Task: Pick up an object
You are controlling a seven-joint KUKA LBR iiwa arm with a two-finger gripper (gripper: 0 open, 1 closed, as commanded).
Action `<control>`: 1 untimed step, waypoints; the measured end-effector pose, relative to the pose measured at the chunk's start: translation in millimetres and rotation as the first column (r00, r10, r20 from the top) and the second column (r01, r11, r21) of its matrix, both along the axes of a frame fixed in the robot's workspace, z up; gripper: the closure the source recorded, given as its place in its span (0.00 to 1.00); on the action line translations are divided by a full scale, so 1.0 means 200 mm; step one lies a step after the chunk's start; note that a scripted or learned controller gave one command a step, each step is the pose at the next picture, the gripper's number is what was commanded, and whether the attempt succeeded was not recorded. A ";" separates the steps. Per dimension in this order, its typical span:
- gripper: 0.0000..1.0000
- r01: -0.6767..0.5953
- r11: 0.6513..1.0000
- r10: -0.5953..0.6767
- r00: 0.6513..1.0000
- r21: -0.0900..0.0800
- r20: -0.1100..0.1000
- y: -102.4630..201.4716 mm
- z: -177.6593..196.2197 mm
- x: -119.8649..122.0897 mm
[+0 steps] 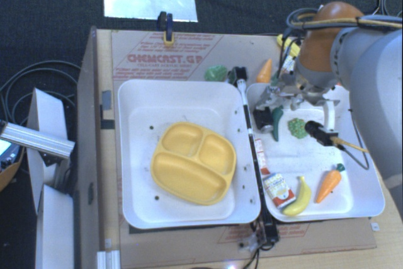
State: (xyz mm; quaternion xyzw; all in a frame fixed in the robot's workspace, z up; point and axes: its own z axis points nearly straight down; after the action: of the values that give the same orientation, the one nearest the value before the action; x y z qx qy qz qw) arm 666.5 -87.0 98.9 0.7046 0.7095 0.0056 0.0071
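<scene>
I see a small dark green pepper-like toy lying in the right bin, near its upper left corner beside a broccoli piece. My arm bends down from the right, the hand poised just above it; I cannot tell its finger state.

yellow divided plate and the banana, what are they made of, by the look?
Yellow divided plate: looks like molded plastic, matte to satin, uniform colour with soft rounded compartment ridges. Banana: probably a plastic toy, smooth with a slight sheen and flat, even yellow.
</scene>
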 end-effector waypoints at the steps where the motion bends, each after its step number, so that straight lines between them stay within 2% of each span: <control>1: 0.00 0.004 1.000 -0.004 1.000 0.001 0.008 0.00 -0.01 -0.01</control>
State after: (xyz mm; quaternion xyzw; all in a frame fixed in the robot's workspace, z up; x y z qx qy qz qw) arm 663.9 -87.0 97.6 0.7060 0.7081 0.0086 0.0095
